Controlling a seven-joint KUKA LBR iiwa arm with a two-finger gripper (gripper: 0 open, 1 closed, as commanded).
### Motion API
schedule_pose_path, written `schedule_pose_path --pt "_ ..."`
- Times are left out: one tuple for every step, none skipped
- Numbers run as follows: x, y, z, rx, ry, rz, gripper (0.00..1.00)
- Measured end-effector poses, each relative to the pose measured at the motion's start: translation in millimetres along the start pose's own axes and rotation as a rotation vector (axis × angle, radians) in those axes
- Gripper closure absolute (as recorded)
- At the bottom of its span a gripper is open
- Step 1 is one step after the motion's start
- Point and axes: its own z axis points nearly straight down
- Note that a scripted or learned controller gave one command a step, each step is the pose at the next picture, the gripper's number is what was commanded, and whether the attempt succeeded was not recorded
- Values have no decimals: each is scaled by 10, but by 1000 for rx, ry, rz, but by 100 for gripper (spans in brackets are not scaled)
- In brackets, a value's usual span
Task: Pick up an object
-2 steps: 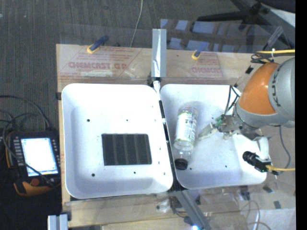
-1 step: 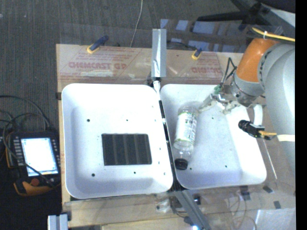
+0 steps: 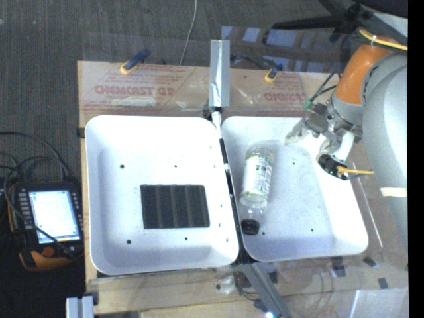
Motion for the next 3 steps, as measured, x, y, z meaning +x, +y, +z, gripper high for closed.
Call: schedule_pose_path --pt "-239 -593 -956 -3 -10 33 0" --pt "466 -328 -720 -2 -10 53 0" --pt "460 -326 -789 0 -18 51 100"
